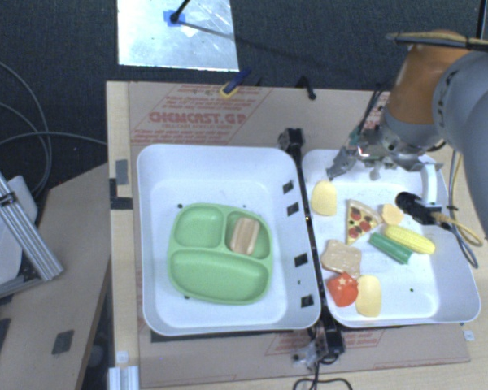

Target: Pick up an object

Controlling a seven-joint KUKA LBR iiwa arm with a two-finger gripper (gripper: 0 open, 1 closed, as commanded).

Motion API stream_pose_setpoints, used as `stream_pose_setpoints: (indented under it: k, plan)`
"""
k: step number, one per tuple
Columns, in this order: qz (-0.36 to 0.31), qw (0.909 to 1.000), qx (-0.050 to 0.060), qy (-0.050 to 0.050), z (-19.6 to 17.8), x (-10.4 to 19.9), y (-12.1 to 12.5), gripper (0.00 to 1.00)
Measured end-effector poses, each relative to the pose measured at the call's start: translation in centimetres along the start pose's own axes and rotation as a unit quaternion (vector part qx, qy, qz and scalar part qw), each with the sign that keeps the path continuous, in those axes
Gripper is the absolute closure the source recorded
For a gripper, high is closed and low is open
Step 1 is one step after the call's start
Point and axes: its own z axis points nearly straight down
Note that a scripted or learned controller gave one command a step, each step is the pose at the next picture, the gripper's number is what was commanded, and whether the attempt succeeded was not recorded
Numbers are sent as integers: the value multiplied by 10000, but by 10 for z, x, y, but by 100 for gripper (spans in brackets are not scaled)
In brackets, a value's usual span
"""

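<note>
The grey arm reaches in over the far right corner of the right bin, its orange band held high and the wrist bent down and leftward. This puts the gripper low over the bin's far edge, nearer its far left corner. Whether the gripper is open or closed cannot be told from this angle. The pickable things all lie in the right bin. A yellow pear-shaped piece sits by the left edge, the closest thing to the gripper but apart from it. A pizza slice lies in the middle, with a small yellow piece just beside it to the right. A corn cob and a green pod lie side by side towards the right edge. A tan cracker sits by the left edge, and a red piece and a yellow oval touch each other at the near edge. Bare white floor shows in the near right corner and in a strip along the far edge under the gripper. In the left bin, a green divided plate sits centrally, with a tan bun in its far right compartment. Bare floor rings the plate, widest along the far edge.
</note>
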Motion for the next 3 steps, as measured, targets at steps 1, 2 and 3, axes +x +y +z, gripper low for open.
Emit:
stream_pose_setpoints:
  k: [1,2,3]
  plan:
    - [70,10000,35,-21,61,-87,9,0]
    - [76,9999,71,-3,57,-100,-93,0]
    - [48,10000,67,11,58,-51,-150,0]
